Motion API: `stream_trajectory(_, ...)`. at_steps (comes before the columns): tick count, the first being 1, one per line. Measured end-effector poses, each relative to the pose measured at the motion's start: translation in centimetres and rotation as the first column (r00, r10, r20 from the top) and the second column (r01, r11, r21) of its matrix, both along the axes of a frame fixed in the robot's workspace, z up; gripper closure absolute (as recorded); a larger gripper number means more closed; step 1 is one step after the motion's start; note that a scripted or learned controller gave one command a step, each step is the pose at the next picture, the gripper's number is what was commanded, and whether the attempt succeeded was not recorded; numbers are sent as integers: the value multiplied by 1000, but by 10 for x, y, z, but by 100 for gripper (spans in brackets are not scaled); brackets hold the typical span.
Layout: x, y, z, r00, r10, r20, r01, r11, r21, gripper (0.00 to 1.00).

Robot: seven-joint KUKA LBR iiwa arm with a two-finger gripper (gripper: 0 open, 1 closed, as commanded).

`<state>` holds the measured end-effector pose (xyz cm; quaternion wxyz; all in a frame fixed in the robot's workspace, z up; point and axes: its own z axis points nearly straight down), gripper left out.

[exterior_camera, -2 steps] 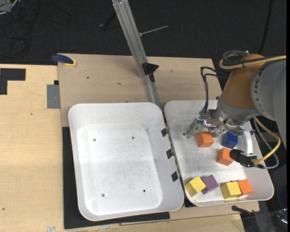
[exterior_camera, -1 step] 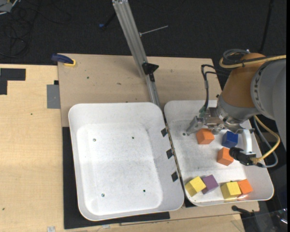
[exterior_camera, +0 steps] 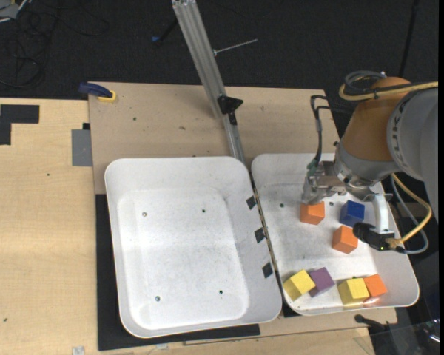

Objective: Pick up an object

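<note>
Right bin [exterior_camera: 281, 180]: tool [exterior_camera: 316, 191] just above orange cube [exterior_camera: 311, 213], opening unclear

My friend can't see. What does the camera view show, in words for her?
A grey robot arm's gripper hangs over an orange block in the right white bin. Blue, orange, yellow and purple blocks lie nearby. The left white bin sits beside it.

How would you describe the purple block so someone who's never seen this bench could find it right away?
Go to the right-hand white bin, then to its near edge, where four blocks sit in a row. The purple block is second from the left, touching a yellow block. It is the only purple one there.
</note>
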<state>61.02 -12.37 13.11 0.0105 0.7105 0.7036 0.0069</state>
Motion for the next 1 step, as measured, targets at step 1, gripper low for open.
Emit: stream_trajectory(1,5,-6,45,1000,9,-22,-9,1000,5,100)
